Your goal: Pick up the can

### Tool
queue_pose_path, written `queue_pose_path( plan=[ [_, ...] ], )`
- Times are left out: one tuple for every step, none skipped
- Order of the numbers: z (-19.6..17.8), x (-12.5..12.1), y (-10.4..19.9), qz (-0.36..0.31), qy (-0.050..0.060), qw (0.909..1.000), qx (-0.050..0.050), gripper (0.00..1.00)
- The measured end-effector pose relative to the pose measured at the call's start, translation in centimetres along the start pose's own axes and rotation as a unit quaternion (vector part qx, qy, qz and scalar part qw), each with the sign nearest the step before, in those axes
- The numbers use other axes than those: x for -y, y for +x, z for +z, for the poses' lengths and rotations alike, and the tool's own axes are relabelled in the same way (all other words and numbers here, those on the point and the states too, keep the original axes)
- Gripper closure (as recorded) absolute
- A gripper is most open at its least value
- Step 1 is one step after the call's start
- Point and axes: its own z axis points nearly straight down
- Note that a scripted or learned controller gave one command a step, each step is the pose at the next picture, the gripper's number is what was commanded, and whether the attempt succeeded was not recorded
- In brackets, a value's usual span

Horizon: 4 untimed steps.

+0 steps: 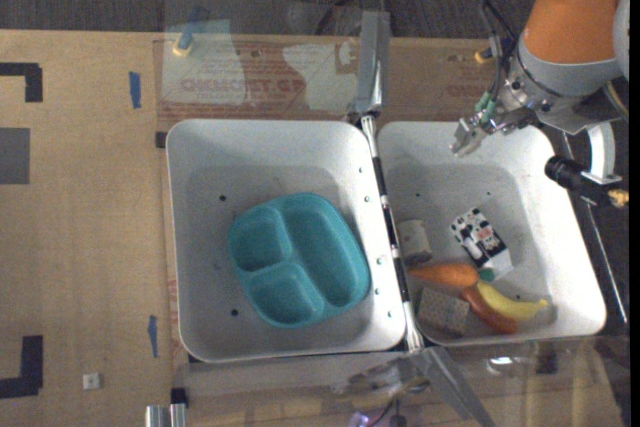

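Gripper (467, 139) hangs over the right bin's (575, 245) back edge; I cannot tell its state. Lying by the divider, the can (413, 239) sits above the carrot (445, 275). Come down straight, clear of that carrot.

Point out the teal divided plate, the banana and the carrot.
teal divided plate (298, 259): camera view, on its central ridge.
banana (510, 300): camera view, mid-body.
carrot (443, 274): camera view, middle of its orange length.
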Motion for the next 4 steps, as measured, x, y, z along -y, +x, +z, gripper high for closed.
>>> queue_pose_path(
  plan=[
    [-1.6,-5.8,0.0,-0.009,-0.001,1.0000,0.001,1.00],
    [-4.2,-1.9,1.5,-0.050,0.000,0.9987,0.000,1.00],
    [-2.3,5.0,2.8,-0.201,-0.001,0.9796,0.001,1.00],
    [-1.1,-4.4,0.7,-0.178,-0.002,0.9840,0.001,1.00]
  ],
)
